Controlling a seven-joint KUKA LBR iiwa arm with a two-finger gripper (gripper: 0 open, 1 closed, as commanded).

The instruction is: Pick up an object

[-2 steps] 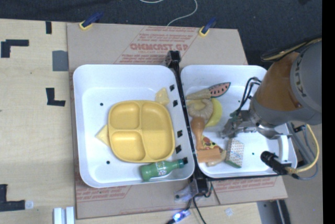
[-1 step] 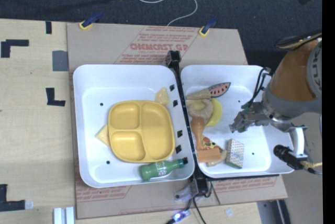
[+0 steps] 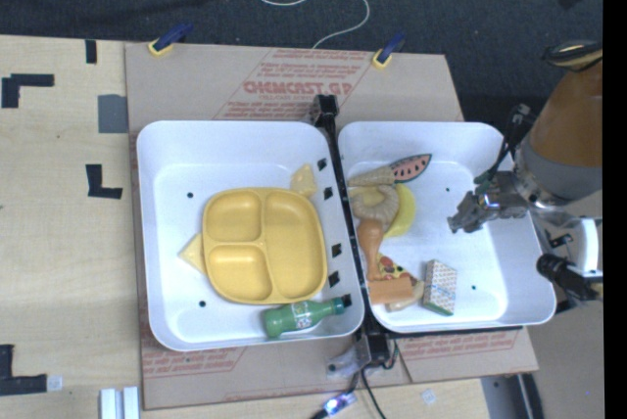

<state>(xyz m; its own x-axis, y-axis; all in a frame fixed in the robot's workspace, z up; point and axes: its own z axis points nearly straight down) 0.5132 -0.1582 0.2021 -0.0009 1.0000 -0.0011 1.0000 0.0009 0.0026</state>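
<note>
My gripper (image 3: 464,219) hangs over the right side of the right bin (image 3: 490,148), with nothing seen between its fingers. To its left lie a watermelon slice (image 3: 405,168), a tan round piece on a yellow one (image 3: 377,202), an orange drumstick-shaped toy (image 3: 370,241), a hot dog toy (image 3: 390,288) and a small patterned block (image 3: 440,286). The left bin (image 3: 162,153) holds a yellow divided plate (image 3: 265,244), a green bottle (image 3: 299,316) lying at the front, and pale yellow wedges (image 3: 306,178) beside the plate.
Both bins rest on a cardboard sheet (image 3: 284,79) with clips at the back. A white cable (image 3: 313,1) loops behind on dark cloth. The arm's orange-banded body (image 3: 573,128) stands at the right edge. Bare white floor of the right bin lies under the gripper.
</note>
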